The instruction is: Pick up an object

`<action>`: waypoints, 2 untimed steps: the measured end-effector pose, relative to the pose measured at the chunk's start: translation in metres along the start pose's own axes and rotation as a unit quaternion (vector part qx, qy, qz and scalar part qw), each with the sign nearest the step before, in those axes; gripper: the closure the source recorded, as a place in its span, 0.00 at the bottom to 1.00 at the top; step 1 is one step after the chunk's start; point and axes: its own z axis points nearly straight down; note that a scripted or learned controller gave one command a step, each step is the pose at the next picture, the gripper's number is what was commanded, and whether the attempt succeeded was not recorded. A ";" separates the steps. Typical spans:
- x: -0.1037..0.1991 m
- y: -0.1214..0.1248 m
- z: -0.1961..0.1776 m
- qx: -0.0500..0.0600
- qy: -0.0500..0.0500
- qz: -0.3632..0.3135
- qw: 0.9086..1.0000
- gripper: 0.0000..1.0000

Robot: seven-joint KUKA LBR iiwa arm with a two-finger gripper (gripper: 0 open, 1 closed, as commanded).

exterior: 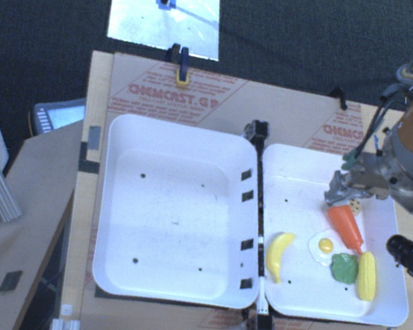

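Two white bins [175, 217], cardboard-covered bench [225, 97], dark carpet [43, 18]

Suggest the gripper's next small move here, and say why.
Probably a short descent onto the carrot: the gripper sits just above its upper end in the right bin, and nothing is visibly held. The fried egg and corn lie further off.

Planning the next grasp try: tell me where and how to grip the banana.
Grip the banana across its middle, coming straight down from above. It lies flat in the right bin, curved, its long axis running roughly toward the camera, so the fingers should close across its narrow width. Its sides look free: the fried egg lies apart to its right.
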 end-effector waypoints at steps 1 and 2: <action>-0.019 -0.030 0.081 0.008 0.000 0.007 1.000 1.00; 0.020 -0.027 0.074 0.003 0.000 0.002 1.000 1.00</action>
